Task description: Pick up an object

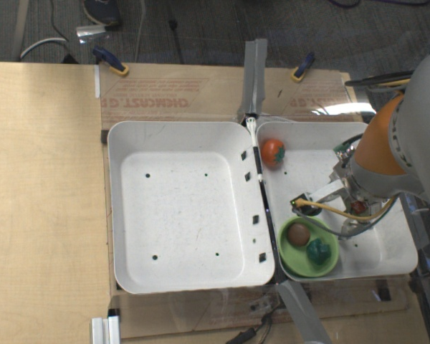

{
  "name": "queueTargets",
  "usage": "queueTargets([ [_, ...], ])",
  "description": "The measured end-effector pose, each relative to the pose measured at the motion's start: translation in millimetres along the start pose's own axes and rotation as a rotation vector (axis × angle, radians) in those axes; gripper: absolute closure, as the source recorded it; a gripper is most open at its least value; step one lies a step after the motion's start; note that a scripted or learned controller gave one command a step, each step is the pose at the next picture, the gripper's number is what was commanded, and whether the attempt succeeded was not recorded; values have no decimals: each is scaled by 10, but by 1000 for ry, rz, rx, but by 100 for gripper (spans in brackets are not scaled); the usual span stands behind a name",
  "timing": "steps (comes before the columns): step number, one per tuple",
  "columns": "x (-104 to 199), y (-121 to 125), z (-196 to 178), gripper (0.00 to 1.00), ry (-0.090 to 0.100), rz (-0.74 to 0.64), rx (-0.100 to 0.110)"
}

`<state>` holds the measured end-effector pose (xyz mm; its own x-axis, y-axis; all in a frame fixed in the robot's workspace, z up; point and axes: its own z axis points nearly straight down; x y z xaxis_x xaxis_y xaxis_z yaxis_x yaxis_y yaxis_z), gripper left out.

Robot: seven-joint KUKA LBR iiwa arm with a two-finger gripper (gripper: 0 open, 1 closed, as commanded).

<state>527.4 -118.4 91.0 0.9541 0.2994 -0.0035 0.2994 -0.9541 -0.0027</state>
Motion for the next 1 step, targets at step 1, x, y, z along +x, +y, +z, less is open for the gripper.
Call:
queueTargets([
  [1,637,20,-4,0,0,81,-1],
])
